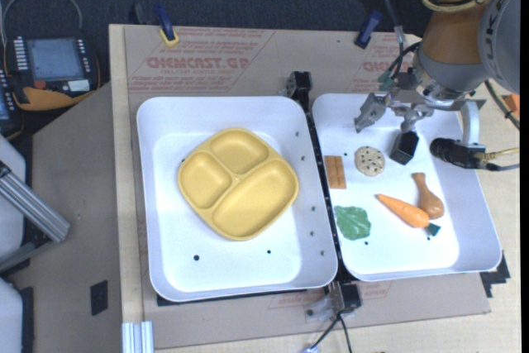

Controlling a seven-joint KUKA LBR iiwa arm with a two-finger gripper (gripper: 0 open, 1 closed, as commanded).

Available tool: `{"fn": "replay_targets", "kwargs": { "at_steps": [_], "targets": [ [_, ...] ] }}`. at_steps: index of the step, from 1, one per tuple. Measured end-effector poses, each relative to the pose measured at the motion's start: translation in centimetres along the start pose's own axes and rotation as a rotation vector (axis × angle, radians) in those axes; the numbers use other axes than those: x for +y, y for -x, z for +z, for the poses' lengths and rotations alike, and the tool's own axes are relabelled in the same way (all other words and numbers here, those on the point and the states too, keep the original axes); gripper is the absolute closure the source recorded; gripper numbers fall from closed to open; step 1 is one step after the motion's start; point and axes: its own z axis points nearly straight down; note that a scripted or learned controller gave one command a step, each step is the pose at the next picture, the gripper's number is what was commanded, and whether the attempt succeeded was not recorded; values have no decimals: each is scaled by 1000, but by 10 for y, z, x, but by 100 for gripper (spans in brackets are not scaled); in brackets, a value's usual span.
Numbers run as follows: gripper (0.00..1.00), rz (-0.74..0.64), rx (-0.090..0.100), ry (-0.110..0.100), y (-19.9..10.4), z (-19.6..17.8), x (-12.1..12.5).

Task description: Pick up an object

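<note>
— Where the counter (126, 178) lies nearest the lens, what is to be seen in the two white bins?

— The left bin (165, 244) is taken up by a yellow divided plate (240, 182), set flat near its middle. At the near side of the right bin (413, 252) a green leaf (353, 222) is laid. An orange carrot (402, 211) is placed near it on the arm's side, and a small teal scrap (434, 230) is seen just beside the carrot's outer end.

— And farther back?

— A tan drumstick (426, 193) is found just behind the carrot. A brown cracker (335, 171) is laid close to the bin's left wall, and a speckled cookie (369, 160) is set near it, the two apart.

— How is the tool pictured?

— The tool (384, 132) is held over the far part of the right bin, just behind the cookie. Its two fingers are spread apart, and nothing is caught between them. Every object is seen lying on the bin floor. At the counter's far edge a blue clamp (168, 25) is fixed.
</note>
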Motion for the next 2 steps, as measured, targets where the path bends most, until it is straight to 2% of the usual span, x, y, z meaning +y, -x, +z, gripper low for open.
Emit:
{"fn": "replay_targets", "kwargs": {
  "at_steps": [1, 2],
  "targets": [
    [0, -2, -1, 14, 0, -8, 3],
    [0, -1, -1, 8, 6, 37, 3]
  ]
}}
